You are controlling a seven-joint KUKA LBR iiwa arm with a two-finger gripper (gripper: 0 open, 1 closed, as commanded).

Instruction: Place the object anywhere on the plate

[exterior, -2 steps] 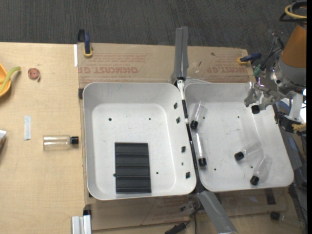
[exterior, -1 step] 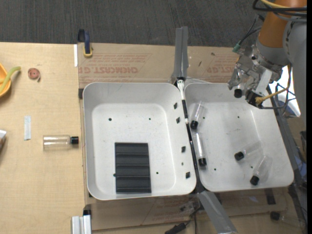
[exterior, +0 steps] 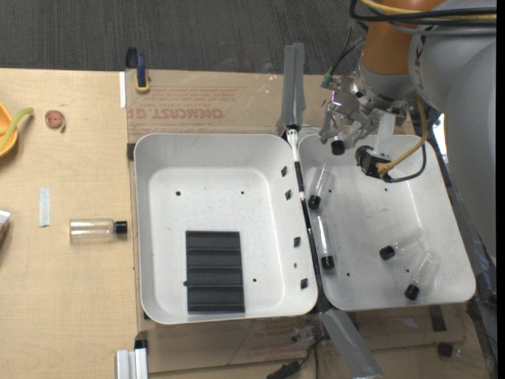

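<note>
A black ridged plate (exterior: 213, 271) lies flat in the left bin (exterior: 158, 172), toward its front. Several clear vials with black caps lie in the right bin (exterior: 371, 212): one (exterior: 318, 188) and another (exterior: 322, 242) along its left wall, and two (exterior: 402, 247) (exterior: 422, 277) near its front right corner. My gripper (exterior: 347, 131) hangs over the back left corner of the right bin, well away from the plate. A small black cap-like piece (exterior: 337, 146) shows just under it; I cannot tell whether it is a vial or part of the gripper.
Another clear vial (exterior: 96, 227) lies on the wooden bench left of the bins, with a small white strip (exterior: 44, 208) beside it. A grey divider bar (exterior: 293, 85) stands at the back between the bins. The arm's cables (exterior: 398, 164) hang over the right bin's back.
</note>
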